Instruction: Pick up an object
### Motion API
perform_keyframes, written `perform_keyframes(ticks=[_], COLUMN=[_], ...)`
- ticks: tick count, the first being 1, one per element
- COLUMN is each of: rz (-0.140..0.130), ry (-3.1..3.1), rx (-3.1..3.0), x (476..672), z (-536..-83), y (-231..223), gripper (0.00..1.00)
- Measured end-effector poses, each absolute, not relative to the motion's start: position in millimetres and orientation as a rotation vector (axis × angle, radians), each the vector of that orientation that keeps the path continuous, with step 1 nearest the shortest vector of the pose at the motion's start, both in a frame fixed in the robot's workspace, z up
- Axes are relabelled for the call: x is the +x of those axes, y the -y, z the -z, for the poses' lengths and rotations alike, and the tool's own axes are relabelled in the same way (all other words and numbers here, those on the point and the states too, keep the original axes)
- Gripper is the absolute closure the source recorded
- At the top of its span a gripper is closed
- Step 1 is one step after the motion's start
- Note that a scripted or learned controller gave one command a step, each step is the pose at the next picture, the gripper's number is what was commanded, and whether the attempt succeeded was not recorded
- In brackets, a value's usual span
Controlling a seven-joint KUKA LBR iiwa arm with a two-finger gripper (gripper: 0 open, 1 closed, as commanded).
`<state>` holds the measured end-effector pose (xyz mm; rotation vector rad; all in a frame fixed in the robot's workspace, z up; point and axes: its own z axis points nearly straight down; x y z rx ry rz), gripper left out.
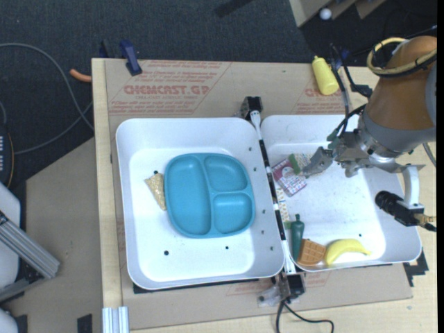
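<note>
A small pink and white packet lies flat near the left wall of the right bin, its long axis running slantwise from far-left to near-right, with a small green piece just beyond its far end. The gripper hangs just to the right of that far end, reaching leftward from the grey wrist; whether its fingers are apart or together cannot be told, and nothing can be seen held between them. Toward the near edge of the same bin a yellow banana lies with its long axis roughly left to right, its curve bowed upward toward the far side. Touching its left end is an orange waffle-like piece, and beside that a dark green pepper lies along the bin's left wall. The left bin holds a blue divided plate and a tan wedge against its left rim. On the bench beyond the bins rests a yellow bottle
</note>
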<state>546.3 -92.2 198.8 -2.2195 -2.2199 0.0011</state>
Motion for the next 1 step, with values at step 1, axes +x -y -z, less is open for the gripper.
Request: perform_keyframes(ticks=[1], rz=[0.008], ry=[2.227], rx=[-2.226], x=[605.9], z=[-88.7], y=[103.9], gripper=[0.0])
